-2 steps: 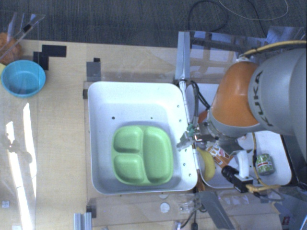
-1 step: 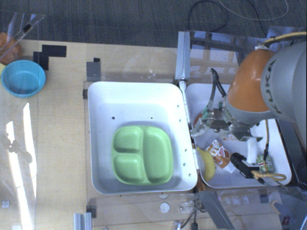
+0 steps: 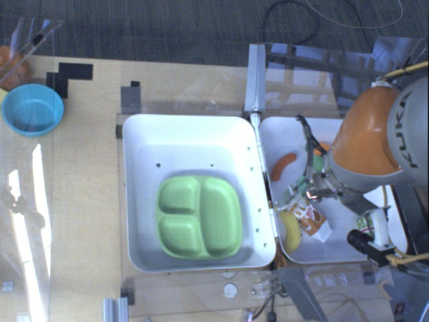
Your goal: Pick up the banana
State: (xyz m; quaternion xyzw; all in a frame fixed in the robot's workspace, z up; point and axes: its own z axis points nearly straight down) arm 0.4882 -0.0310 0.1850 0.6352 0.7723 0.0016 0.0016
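The yellow banana (image 3: pixel 291 229) lies in the right bin (image 3: pixel 338 253), against its left wall near the front corner. My gripper (image 3: pixel 303 192) hangs low over the right bin, just above and slightly right of the banana's upper end. The grey arm with its orange band (image 3: pixel 365 136) covers much of the bin's right half. I see nothing clearly held by the gripper.
A brown and white carton (image 3: pixel 315 221) lies right beside the banana. An orange-red sausage (image 3: pixel 283 166) rests further back. A green divided plate (image 3: pixel 200 217) sits in the left bin (image 3: pixel 141 180). A blue bowl (image 3: pixel 33 109) stands at the bench's far left.
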